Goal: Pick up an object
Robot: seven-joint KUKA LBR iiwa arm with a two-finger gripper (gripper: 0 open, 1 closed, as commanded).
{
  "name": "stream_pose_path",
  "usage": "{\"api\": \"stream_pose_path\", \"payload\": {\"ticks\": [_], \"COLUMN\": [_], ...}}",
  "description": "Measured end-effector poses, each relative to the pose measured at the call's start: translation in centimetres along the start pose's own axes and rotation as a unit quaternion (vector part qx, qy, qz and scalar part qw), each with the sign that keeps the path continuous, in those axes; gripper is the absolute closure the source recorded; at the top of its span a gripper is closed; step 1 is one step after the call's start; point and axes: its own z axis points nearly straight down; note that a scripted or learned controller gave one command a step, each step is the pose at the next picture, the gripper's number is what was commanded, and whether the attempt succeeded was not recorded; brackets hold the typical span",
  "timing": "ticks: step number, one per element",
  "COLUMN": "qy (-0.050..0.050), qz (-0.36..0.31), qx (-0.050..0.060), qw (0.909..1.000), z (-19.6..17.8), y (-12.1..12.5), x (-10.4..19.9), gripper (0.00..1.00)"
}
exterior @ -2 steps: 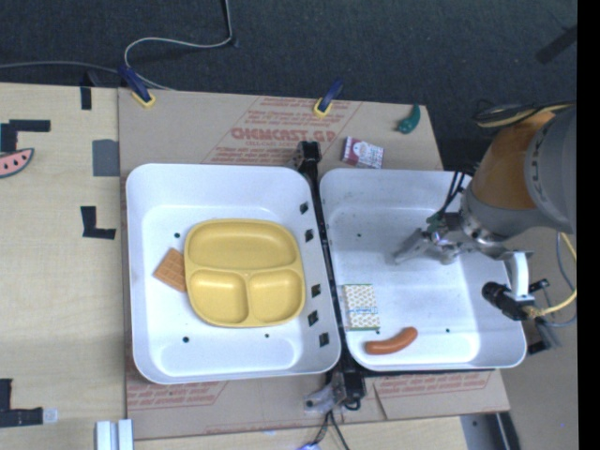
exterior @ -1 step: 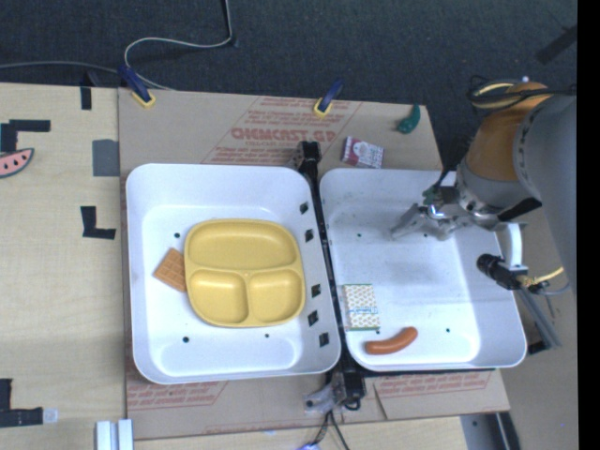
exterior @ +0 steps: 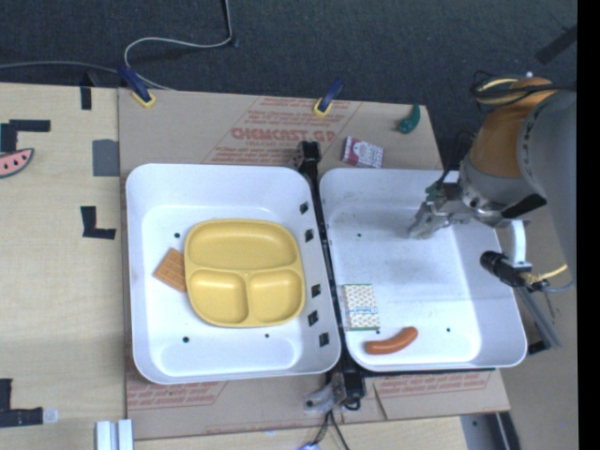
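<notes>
The sausage (exterior: 390, 341) lies in the near part of the right bin (exterior: 487, 354), its long axis running left to right with a slight tilt, and we see the jaws (exterior: 426, 225) up at the bin's far side, slightly parted and holding nothing, so it sits well apart from them, nearer us and a little left. Just left of the sausage rests a patterned packet (exterior: 361, 307); the yellow divided plate (exterior: 246, 272) and cracker (exterior: 171, 270) occupy the left bin (exterior: 150, 345), and we judge the way clear.
</notes>
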Motion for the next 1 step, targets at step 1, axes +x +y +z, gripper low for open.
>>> {"api": "stream_pose_path", "payload": {"ticks": [1], "qy": [0.0], "qz": [0.0], "qx": [0.0], "qw": [1.0], "z": [0.02], "y": [-0.02], "x": [0.0], "gripper": [0.0]}}
